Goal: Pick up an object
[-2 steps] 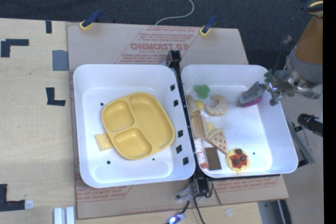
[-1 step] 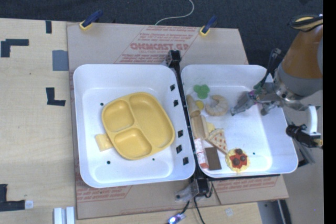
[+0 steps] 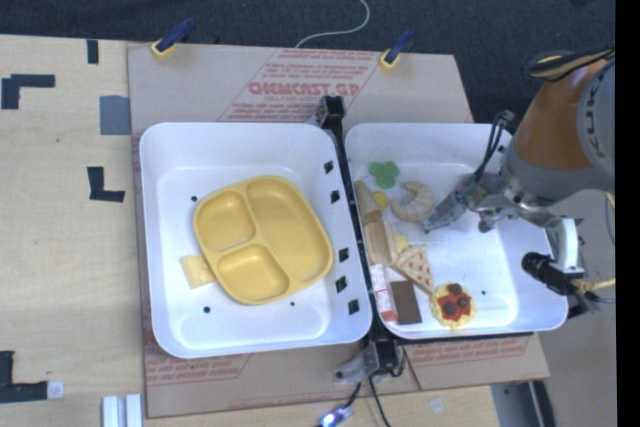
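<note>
We see two white bins side by side on a cardboard sheet (image 3: 300,85): the left bin (image 3: 165,215) carries a yellow divided plate (image 3: 262,237) with three compartments, and a pale yellow flat piece (image 3: 197,270) pokes out from under the plate's lower left edge. The right bin (image 3: 520,285) has the clutter, mostly along its left side: a green piece (image 3: 384,174) near the top, a tan curved piece (image 3: 410,200) just right and below it, a long tan stick-like item (image 3: 377,240) running down beside the divider, a wedge with red dots like a pizza slice (image 3: 414,265), a brown flat block (image 3: 405,302) at the bottom, and a small yellow round item with red and dark topping (image 3: 453,305) near the bottom wall. The arm (image 3: 560,135) comes in from the right, grey with an orange section, reaching low over the right bin. The gripper (image 3: 440,213) sits just right of the tan curved piece, pointing left toward it, near or touching, we can't tell which. We see nothing pinched in the claw, and whether it is spread or pressed together we cannot tell. Two clips, blue and yellow (image 3: 172,37), hold the cardboard's top corners.
</note>
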